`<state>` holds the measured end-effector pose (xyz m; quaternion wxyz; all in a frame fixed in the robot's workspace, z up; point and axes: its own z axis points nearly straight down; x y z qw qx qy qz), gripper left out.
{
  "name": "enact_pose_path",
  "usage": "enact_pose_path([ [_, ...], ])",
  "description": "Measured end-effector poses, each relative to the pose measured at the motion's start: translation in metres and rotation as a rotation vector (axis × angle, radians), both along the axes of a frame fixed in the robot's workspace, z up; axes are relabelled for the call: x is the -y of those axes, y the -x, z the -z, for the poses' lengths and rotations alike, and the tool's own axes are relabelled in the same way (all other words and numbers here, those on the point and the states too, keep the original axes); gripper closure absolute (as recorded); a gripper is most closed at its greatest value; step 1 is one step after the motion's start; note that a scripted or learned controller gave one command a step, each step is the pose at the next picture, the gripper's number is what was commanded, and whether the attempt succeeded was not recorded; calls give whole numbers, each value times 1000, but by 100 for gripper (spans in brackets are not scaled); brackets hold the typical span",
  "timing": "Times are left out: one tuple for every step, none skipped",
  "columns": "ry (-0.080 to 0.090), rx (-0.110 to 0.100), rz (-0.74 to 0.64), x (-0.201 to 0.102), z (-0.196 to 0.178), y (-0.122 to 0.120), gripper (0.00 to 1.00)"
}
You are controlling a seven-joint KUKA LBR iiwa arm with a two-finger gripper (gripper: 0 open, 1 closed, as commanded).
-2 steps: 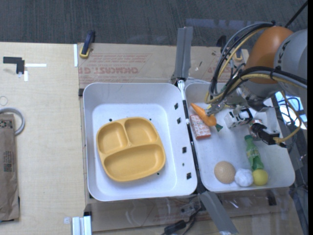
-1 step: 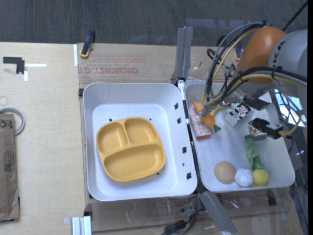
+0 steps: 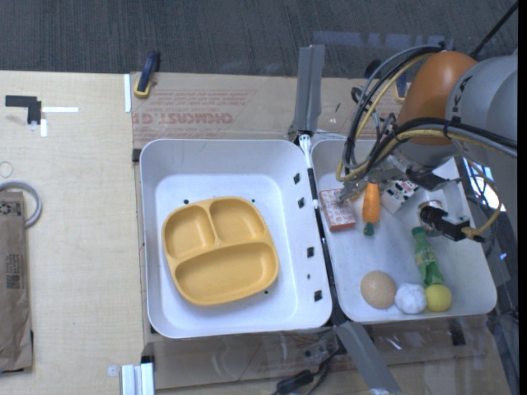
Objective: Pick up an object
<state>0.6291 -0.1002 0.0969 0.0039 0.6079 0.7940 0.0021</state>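
My gripper (image 3: 354,190) hangs low over the upper left part of the right bin (image 3: 473,299). It is just above a reddish-brown patterned block (image 3: 337,210) and right beside an orange carrot with a green tip (image 3: 371,206). I see nothing clearly held by it. Also in this bin are a green bottle-like thing (image 3: 425,256), a beige ball (image 3: 379,290), a white ball (image 3: 410,299), a yellow ball (image 3: 439,298) and a small white spotted piece (image 3: 402,192). Cables and the wrist hide the bin's upper right part.
A yellow divided plate (image 3: 220,249) lies in the left bin (image 3: 156,220). A grey divider (image 3: 310,89) rises between the bins at the back. On the bench at the left are a brown paper bag (image 3: 12,286) and a small blue-and-yellow tool (image 3: 148,73).
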Motion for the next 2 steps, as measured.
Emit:
enact_pose_path([
  [0, 0, 0, 0, 0, 0, 0],
  [2, -7, -43, 56, -63, 40, 0],
])
